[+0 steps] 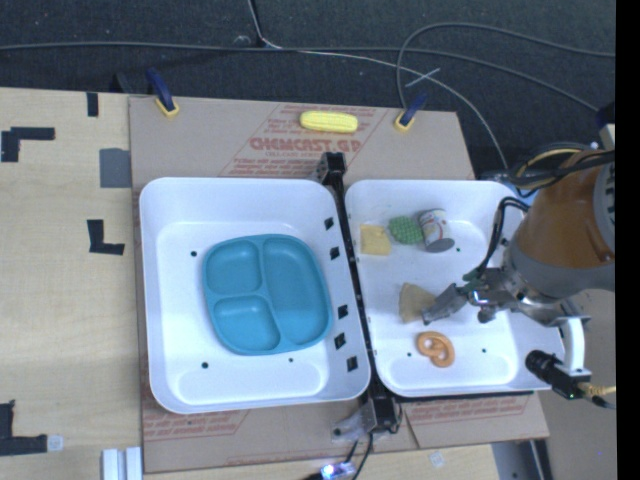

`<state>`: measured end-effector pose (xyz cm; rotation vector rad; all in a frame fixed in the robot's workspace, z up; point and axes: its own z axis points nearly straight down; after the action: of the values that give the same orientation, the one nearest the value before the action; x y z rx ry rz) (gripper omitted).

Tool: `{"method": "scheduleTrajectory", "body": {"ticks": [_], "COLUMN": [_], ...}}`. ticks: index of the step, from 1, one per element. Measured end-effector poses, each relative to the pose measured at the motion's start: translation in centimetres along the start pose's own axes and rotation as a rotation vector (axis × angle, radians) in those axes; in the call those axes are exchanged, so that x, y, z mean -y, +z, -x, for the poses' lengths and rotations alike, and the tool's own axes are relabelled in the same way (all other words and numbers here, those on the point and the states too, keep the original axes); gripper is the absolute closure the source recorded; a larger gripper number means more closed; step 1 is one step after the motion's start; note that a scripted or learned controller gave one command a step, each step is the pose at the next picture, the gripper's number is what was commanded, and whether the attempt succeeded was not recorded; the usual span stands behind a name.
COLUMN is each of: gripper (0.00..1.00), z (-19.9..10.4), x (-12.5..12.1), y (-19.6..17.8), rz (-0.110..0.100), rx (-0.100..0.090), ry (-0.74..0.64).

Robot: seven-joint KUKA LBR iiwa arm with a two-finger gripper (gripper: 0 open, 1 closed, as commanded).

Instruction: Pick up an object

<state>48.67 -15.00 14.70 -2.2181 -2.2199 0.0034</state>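
Observation:
The right bin holds several small objects. A tan wedge lies near its middle, and an orange pretzel sits in front of it. Towards the back are a pale yellow block, a green lump and a small can on its side. My gripper reaches in from the right, low over the bin floor. Its tip is at the wedge's right edge, and whether they touch is unclear. Nothing is visibly held.
The left bin holds a blue divided plate. A yellow toy corn cob lies on the cardboard behind the bins, between two blue-and-yellow clamps. Cables run across the dark floor at the back.

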Motion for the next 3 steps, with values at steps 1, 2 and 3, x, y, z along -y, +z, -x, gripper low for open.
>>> {"method": "scheduleTrajectory", "body": {"ticks": [1,2,3], "gripper": [0.0,0.0,1.0], "z": [-0.4,-0.4,-0.4], "x": [-0.4,-0.4,-0.5], "y": [4.5,6.2,5.1], "rz": [-0.002,0.003,0.007], "rx": [-0.001,0.002,0.004], "ry": [0.0,0.0,0.0]}}
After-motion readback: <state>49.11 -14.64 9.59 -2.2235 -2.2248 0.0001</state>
